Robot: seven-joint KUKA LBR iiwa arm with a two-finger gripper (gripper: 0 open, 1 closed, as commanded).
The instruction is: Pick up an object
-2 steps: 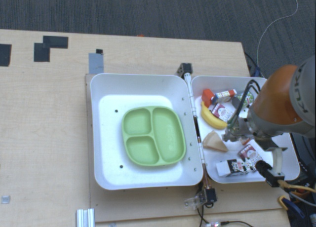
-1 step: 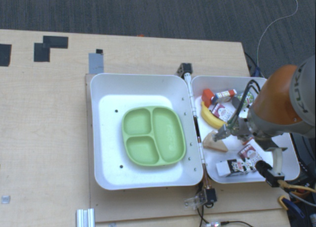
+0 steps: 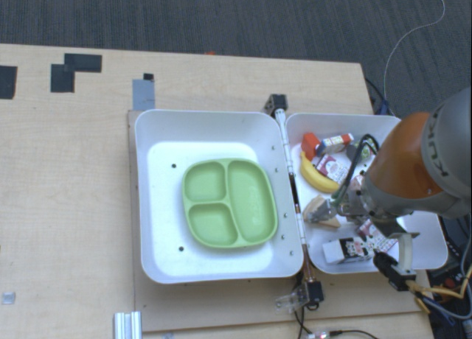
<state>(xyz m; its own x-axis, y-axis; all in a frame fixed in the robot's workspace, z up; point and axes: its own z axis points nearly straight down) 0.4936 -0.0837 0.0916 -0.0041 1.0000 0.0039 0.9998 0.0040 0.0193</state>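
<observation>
The right bin (image 3: 435, 253) holds a jumble of small objects. A yellow banana (image 3: 318, 176) lies near its left wall, with a red-capped bottle (image 3: 326, 142) behind it. A tan, crumpled item (image 3: 321, 212) sits below the banana, and a black-and-white packet (image 3: 345, 250) lies near the front wall. The grey arm with its orange band (image 3: 402, 161) reaches in from the right and covers the bin's middle. My gripper (image 3: 352, 206) is low over the bin, just right of the tan item; the wrist hides its tips.
The left bin (image 3: 147, 183) holds a green three-compartment plate (image 3: 230, 203). A hinge bar (image 3: 289, 175) separates the two bins. A red-and-white patterned packet (image 3: 374, 239) lies under the arm. Cables trail at the front right (image 3: 435, 293). Bare wooden bench spreads to the left.
</observation>
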